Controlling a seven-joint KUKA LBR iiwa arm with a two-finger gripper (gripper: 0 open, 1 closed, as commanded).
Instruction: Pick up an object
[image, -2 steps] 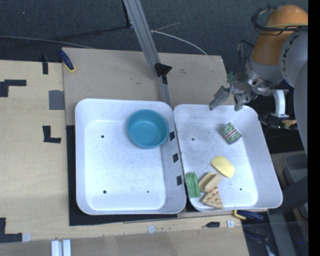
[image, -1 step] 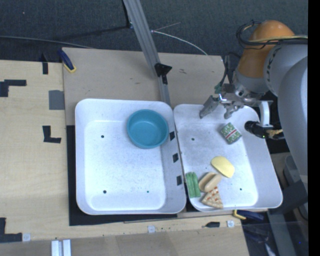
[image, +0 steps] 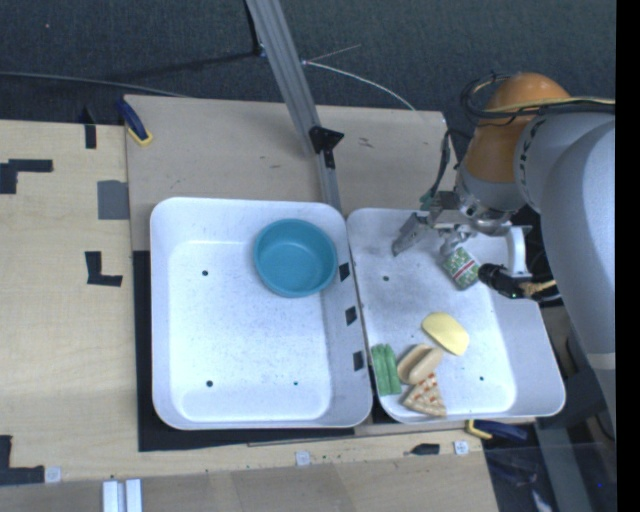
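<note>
My gripper (image: 432, 238) hangs over the far end of the right bin (image: 520, 385), below the orange band of the arm. Its fingers stand apart, open, and bare bin floor shows between them. A small green and white can (image: 461, 267) lies just below the right finger, beside it rather than between the fingers. Nearer the front of the same bin lie a yellow lemon-shaped piece (image: 445, 333), a tan bread-like piece (image: 418, 362), a pizza slice (image: 425, 398) and a green strip (image: 384, 368). A blue bowl (image: 295, 257) sits in the left bin (image: 200, 390), far from the gripper.
A grey metal pole (image: 300, 95) slants down from the top to the ridge between the bins. The arm's grey body (image: 585, 230) covers the right bin's far right side. A yellow and blue clamp (image: 135, 122) sits at the board's far left corner.
</note>
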